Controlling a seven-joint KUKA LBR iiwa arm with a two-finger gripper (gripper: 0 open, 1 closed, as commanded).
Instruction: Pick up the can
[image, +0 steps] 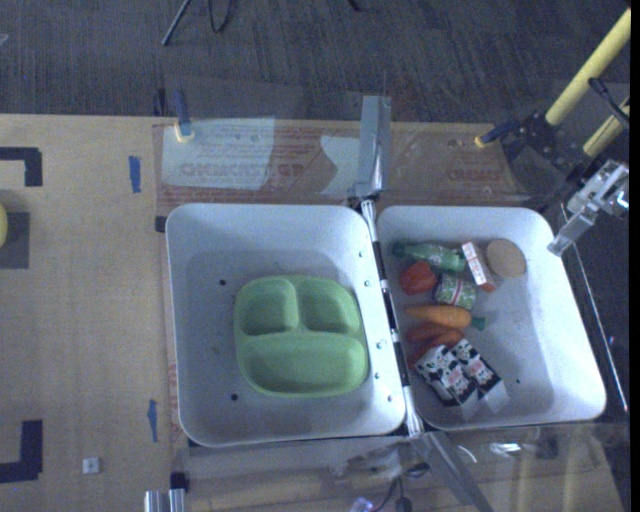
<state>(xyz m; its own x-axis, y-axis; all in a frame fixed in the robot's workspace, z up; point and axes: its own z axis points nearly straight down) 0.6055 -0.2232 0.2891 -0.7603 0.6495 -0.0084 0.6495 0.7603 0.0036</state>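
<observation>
The can (456, 292), small with a green label, lies in the right bin (560, 350) near its left side. It sits between a green bottle (436, 256) behind it and a carrot (438, 315) in front. My gripper (578, 222) hangs over the bin's far right rim, well to the right of the can and apart from it. Nothing shows in its grasp.
The right bin also holds a red pepper (418, 277), a brown round piece (506, 258), a red-and-white packet (474, 264) and black-and-white cartons (457, 372). A green divided plate (298, 335) lies in the left bin (200, 250). A metal divider (372, 150) stands behind the bins.
</observation>
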